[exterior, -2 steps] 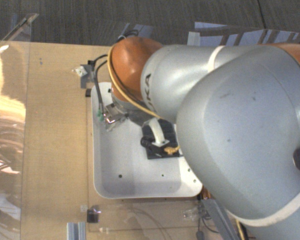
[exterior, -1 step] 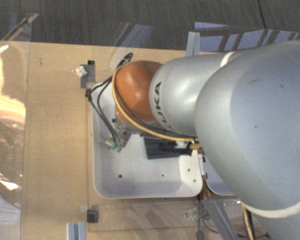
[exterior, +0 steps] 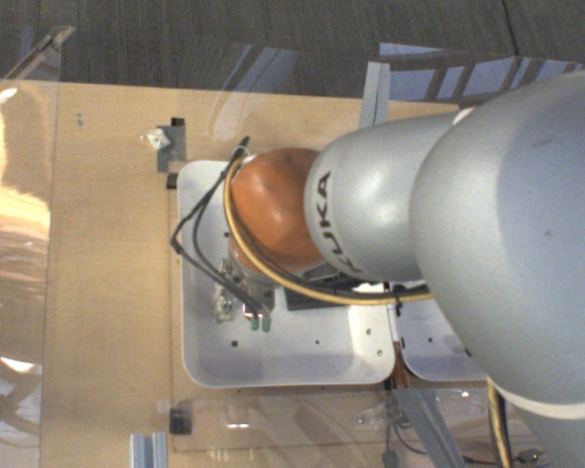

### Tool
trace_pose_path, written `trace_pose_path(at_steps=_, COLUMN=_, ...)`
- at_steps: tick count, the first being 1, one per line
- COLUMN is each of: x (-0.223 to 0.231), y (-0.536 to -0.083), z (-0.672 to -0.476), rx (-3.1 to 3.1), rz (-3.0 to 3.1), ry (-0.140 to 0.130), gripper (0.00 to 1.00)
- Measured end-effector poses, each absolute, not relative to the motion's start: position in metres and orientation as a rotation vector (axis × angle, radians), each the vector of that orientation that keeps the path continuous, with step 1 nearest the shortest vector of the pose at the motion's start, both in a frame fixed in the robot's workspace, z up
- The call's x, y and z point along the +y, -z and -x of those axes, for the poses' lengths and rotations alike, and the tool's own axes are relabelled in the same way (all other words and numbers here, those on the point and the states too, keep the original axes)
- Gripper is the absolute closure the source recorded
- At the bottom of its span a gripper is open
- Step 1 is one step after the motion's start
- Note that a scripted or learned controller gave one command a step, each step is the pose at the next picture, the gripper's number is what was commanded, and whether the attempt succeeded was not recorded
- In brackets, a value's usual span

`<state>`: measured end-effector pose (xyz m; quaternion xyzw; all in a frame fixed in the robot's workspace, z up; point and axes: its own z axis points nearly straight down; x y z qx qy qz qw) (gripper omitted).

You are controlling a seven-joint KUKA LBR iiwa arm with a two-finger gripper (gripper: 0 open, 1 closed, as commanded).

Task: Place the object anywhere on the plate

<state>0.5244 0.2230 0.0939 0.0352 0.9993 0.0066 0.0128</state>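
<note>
Gripper (exterior: 244,305) low over left bin (exterior: 200,349) floor; jaw state cannot tell, arm hides object and plate bearing.

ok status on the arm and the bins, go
End effector low over the left bin, grip unclear. Arm covers most of that bin. Right bin partly visible.

Smooth grey arm (exterior: 448,222) lettered KUKA, an orange band (exterior: 273,208) above the wrist — black and yellow cables (exterior: 236,237) loop alongside.
</note>
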Motion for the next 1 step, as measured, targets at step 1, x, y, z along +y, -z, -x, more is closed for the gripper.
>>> trace_pose_path(at_steps=1, x=0.2356, y=-0.0916, z=-0.639, rx=3.124, rz=0.064, ry=-0.011, gripper=1.0)
